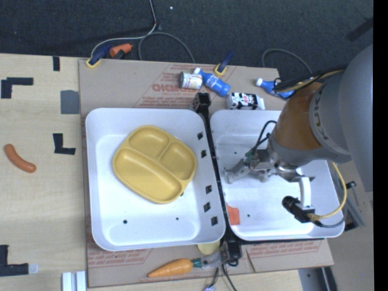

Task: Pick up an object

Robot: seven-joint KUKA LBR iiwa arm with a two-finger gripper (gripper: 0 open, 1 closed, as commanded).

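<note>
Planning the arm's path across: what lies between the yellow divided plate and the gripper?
In the camera view, the black divider where the two bins' walls meet lies between the yellow divided plate and the gripper; otherwise bare white bin floor.

I see the bench through one fixed camera, mounted above it and tilted down at a slant. It sits far enough back to take in both white bins, the left bin (97,180) and the right bin (267,226), side by side, plus the cardboard sheet (151,83) under them and dark floor at the far edge. The arm (321,120) enters from my right, close to the lens.
</note>
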